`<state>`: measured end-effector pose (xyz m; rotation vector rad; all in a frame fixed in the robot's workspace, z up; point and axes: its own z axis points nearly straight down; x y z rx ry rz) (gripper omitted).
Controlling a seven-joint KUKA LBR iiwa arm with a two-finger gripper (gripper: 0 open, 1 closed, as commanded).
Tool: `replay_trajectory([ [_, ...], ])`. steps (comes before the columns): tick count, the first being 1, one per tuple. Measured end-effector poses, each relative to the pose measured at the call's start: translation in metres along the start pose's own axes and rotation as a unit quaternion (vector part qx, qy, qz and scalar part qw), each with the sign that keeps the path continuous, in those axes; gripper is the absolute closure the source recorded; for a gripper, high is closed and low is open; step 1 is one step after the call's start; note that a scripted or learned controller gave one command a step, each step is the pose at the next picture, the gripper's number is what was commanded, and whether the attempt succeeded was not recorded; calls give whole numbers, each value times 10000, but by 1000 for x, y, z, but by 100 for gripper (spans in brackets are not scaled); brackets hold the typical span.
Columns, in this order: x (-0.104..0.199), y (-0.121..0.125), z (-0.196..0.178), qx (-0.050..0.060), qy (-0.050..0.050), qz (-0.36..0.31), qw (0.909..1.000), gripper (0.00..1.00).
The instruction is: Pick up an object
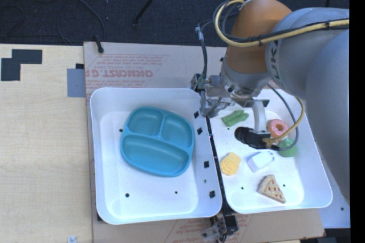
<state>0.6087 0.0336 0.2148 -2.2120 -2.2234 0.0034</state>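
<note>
You had the arm (311, 53) reaching in from the right of the frame, with its orange band (259, 22) at upper centre. The gripper (212, 102) sat low over the seam where the two white bins meet, near their upper edge. From this slanted view you could not tell whether the gripper was open or closed.

The things you could pick lay in both bins. In the left bin (108, 190), a blue divided plate (157, 141) lay flat, filling much of the floor. The rest were in the right bin (311, 182). A green piece (234, 118) lay just right of the gripper, near the top of the bin. A pink doughnut (278, 128) sat further right, with a pale green item (288, 150) just below it. A yellow piece (230, 163) rested lower down, close to the seam. A pale blue block (260, 161) lay just to its right. A triangular wedge (272, 188) lay toward the bottom of that bin, apart from the others.

Both bins stood on a cardboard sheet (131, 68) at centre frame.
</note>
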Motion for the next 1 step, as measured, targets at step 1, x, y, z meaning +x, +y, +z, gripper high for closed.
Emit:
replay_trajectory([
  [1, 53, 8, -15, -19, 1, -4, 10000, 100],
])
